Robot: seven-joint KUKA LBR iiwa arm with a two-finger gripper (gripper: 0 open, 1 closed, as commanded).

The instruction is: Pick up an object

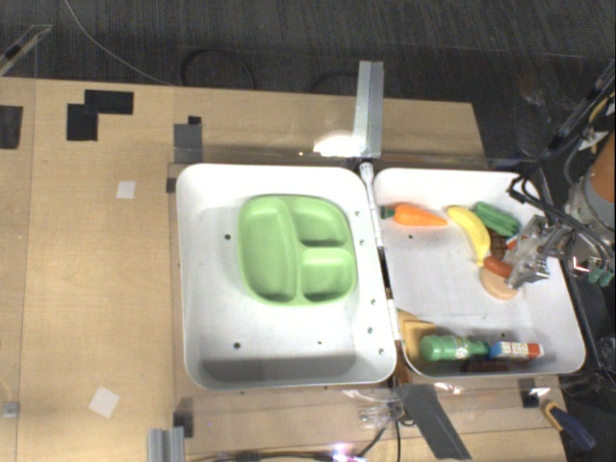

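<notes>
Left bin (207, 345) holds a divided tray (294, 248), set toward its centre-rear. Right bin (568, 340): carrot (420, 217) at rear left beside the dividing wall, banana (470, 229) just right of it, a pepper (496, 218) touching the banana's far side. Two bottles lie end to end along the front wall, one (452, 347) left, the other (515, 350) right.

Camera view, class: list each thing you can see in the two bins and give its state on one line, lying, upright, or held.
Green divided plate: lying flat, right way up, in the left bin.
Carrot: lying on its side.
Banana: lying flat.
Green bottle: lying on its side.
Gripper: low over the right bin; open or shut, cannot tell.
</notes>
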